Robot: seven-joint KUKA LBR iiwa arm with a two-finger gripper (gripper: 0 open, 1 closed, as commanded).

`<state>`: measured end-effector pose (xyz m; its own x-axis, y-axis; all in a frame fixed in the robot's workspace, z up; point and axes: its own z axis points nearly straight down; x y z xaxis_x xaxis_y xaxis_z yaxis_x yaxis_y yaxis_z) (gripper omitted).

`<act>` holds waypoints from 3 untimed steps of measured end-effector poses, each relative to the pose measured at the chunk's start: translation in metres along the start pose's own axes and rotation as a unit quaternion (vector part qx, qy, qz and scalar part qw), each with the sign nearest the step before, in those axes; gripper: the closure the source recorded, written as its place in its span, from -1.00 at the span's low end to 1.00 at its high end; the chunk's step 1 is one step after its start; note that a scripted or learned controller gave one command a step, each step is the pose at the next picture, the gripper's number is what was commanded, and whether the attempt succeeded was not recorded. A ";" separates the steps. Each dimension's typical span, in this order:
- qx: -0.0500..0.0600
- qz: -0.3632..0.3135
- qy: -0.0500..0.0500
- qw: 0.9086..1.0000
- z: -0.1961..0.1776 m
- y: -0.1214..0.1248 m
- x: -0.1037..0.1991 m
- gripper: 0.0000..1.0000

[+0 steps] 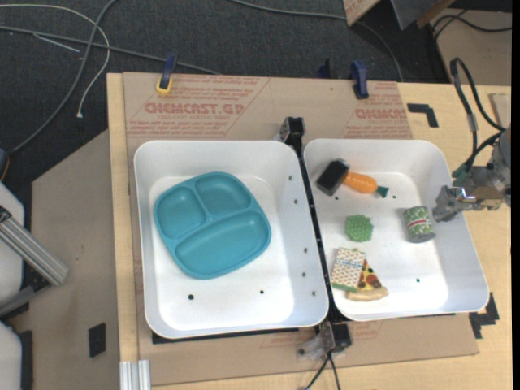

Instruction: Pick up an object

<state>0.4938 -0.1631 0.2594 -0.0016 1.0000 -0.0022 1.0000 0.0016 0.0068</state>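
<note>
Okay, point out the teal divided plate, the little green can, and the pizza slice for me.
Teal divided plate (213, 236): camera view, left bin, point on the ridge where its compartments meet.
Green can (418, 223): camera view, right bin near the hand, point on its side wall.
Pizza slice (370, 284): camera view, right bin's front, point on its topping.

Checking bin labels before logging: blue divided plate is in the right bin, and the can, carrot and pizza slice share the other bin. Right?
Not quite. The camera view shows the blue divided plate in the left bin, not the right. The can, carrot and pizza slice do share the other bin, the right bin.
</note>
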 end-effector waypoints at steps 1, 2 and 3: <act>0.004 -0.002 0.003 1.000 -0.003 0.001 0.054 1.00; 0.005 -0.002 0.003 1.000 0.015 0.011 0.109 1.00; 0.003 -0.003 0.002 1.000 0.012 0.021 0.163 1.00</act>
<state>0.5150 0.0000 0.2474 -0.0070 1.0000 0.0027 1.0000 0.0070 0.0010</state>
